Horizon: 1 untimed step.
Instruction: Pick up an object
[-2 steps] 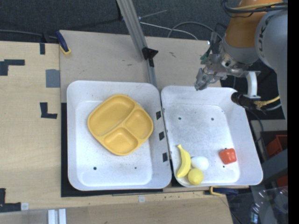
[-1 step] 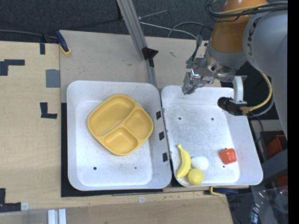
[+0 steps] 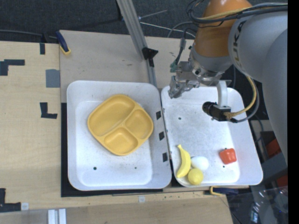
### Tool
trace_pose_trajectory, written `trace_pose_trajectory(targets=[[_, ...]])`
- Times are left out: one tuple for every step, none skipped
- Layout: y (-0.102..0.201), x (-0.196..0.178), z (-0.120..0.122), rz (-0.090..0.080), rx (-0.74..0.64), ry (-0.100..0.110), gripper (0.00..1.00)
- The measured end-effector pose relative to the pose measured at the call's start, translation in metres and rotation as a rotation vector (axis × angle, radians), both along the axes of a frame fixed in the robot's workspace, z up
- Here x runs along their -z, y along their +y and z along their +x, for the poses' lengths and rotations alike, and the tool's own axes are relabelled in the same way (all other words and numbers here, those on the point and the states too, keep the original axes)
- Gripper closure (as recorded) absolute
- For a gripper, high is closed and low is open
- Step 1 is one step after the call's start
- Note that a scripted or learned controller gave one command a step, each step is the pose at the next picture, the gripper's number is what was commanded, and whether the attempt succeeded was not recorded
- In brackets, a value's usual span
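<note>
Two-finger metal gripper (image 3: 179, 88) poised over the far left corner of the right shallow white bin (image 3: 243, 125), close to that bin's rear rim and to the seam shared with the left shallow white bin (image 3: 74, 139). Jaw spread not discernible from this slant; nothing seen between the fingers. Above the gripper, grey arm with orange band (image 3: 219, 17) bent in from the right, wrist turned downward, bundled cables looping over the orange section. Small black fitting on a white bracket (image 3: 217, 110) hanging off the wrist, over the bin's rear half.

Bare speckled floor directly beneath and in front of the gripper, stretching across the middle of the right bin. Objects gathered along the near edge, well apart from the gripper: yellow plastic banana (image 3: 183, 161) leaning by the near left corner, white egg-shaped ball (image 3: 200, 163) just beside it, small yellow lemon-like ball (image 3: 195, 176) touching the near rim, small red-orange block (image 3: 227, 156) off toward the right wall.

In the left bin, yellow three-compartment plastic plate (image 3: 120, 124) lying flat and skewed, centred toward the rear, open floor around it on the near side.
</note>
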<state>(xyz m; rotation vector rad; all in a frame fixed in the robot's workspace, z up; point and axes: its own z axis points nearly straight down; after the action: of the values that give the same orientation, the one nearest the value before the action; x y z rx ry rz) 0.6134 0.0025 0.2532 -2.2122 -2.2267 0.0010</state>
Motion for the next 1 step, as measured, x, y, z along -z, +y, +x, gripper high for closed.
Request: trace_pose_trajectory(targets=[[0.0549, 0.0024, -0.0206, 0.000, -0.001, 0.001, 1.00]])
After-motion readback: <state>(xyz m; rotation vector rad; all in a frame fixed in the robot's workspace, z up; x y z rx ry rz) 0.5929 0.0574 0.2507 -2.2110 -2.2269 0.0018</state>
